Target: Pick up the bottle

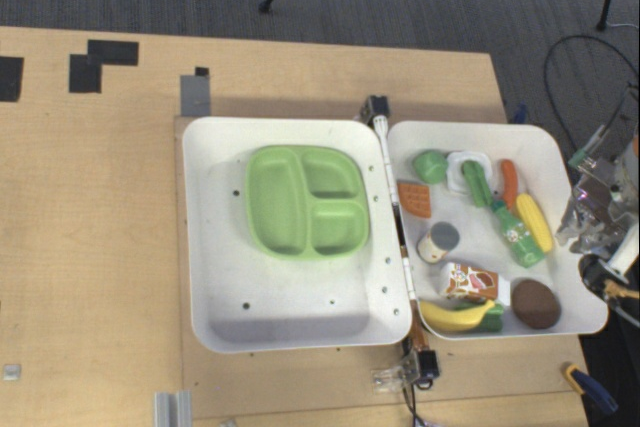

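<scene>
Overhead camera, slanted down, probably mid-distance, both bins (200,215).

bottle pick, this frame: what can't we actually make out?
- Gripper: at the camera view's right edge, partly cut off and cluttered; finger state unreadable.
- Green bottle in the right bin: label too small to read; the yellow corn lies against it, so its far side is hidden.
- Banana: partly covered by the small carton.
- Green divided plate in the left bin: fully visible.
</scene>
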Robot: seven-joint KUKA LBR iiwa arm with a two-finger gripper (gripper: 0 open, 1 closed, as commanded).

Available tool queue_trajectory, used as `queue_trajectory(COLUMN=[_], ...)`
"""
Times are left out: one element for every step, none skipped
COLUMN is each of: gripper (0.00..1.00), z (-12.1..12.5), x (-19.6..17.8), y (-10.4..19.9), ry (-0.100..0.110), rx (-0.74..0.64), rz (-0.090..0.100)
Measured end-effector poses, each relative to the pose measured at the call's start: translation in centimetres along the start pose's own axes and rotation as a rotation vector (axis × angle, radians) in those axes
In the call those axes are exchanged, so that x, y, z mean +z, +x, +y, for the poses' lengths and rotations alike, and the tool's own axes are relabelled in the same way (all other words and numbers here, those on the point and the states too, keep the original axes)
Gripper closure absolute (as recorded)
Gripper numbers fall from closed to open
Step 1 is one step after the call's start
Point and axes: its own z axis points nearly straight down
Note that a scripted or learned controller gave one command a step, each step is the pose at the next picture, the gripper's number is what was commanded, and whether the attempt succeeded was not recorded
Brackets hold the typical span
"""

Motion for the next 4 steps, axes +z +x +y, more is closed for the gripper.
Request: queue_trajectory(gripper=[1.0,1.0,1.0,1.0], z=[-3.2,1.4,-2.1,-1.4], x=[-1.4,-3.2,-1.6,0.7], y=[4.0,-1.3,2.5,1.6], ry=[0.002,0.002,0.004,0.003], rx=[0.378,0.686,0.677,0.689], rz=[-0.001,-0.001,-0.001,-0.002])
